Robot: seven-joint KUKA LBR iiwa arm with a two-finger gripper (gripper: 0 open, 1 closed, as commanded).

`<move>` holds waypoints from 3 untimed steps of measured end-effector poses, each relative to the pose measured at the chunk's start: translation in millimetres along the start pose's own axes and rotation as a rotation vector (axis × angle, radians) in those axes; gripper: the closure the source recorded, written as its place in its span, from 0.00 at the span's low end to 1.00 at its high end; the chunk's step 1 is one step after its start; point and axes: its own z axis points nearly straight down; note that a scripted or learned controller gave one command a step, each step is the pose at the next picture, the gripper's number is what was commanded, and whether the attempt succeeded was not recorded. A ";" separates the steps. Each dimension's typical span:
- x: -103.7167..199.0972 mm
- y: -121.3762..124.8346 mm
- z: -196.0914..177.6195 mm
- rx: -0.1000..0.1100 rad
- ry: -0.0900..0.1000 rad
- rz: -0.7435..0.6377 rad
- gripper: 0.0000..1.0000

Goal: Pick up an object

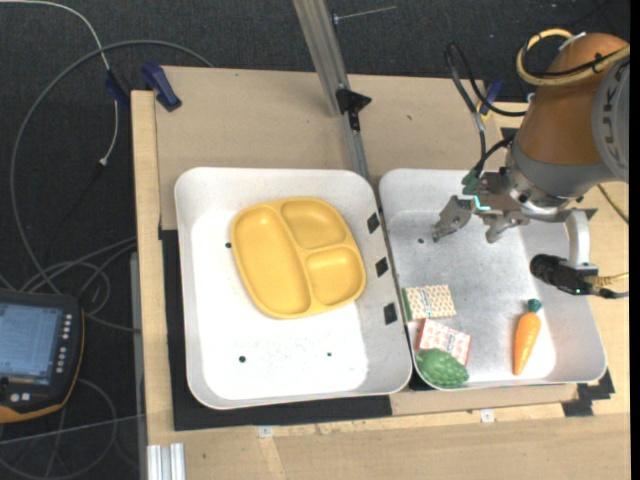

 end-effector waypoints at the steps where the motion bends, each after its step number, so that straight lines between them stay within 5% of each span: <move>1: 0.7 1.9 42.6 0.006 0.000 0.000 0.00; 2: 7.3 9.2 94.4 0.007 0.001 -0.001 0.00; 3: 7.8 8.9 104.3 0.004 0.000 0.000 0.00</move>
